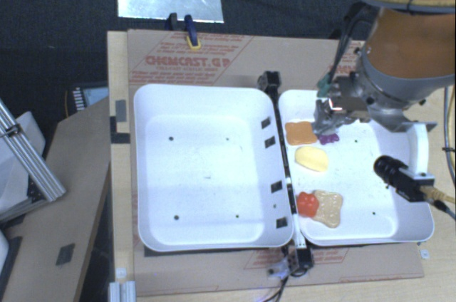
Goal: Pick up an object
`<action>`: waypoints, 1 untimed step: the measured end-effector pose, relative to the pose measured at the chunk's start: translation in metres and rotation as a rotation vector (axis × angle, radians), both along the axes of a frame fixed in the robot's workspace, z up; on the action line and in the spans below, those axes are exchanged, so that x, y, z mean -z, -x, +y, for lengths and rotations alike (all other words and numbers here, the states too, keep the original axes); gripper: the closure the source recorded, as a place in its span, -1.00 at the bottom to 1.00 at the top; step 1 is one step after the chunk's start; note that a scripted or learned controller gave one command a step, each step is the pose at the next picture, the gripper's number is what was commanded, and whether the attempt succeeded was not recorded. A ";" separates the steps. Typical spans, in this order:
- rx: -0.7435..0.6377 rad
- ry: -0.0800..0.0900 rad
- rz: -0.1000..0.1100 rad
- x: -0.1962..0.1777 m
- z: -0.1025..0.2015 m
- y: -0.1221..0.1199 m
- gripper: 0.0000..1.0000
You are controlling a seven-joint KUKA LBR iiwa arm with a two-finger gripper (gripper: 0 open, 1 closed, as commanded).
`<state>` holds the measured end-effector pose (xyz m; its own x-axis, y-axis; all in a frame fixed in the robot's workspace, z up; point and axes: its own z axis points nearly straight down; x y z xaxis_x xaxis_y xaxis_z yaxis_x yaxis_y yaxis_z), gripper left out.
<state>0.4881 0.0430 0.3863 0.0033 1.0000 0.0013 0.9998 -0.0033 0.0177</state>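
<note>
Just below the gripper (pixel 328 124), a small purple lump (pixel 330 139) beside an orange-tan square (pixel 300 132); gripper opening unclear.

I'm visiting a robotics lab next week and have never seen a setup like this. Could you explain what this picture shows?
One camera looks down at a slant on a bench. The big grey and orange shape at the right is a robot arm, moved by a program. At its end is a gripper, the part that grabs things. It hangs low over the right bin.

In that bin lie an orange square, a yellow lump, and a red piece touching a beige slice. A small purple thing sits right at the gripper's tip. The left bin stands beside it.

The tip is too blurred to tell whether it holds anything.
</note>
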 end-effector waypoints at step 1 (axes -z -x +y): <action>-0.015 -0.004 0.003 -0.096 0.072 0.001 1.00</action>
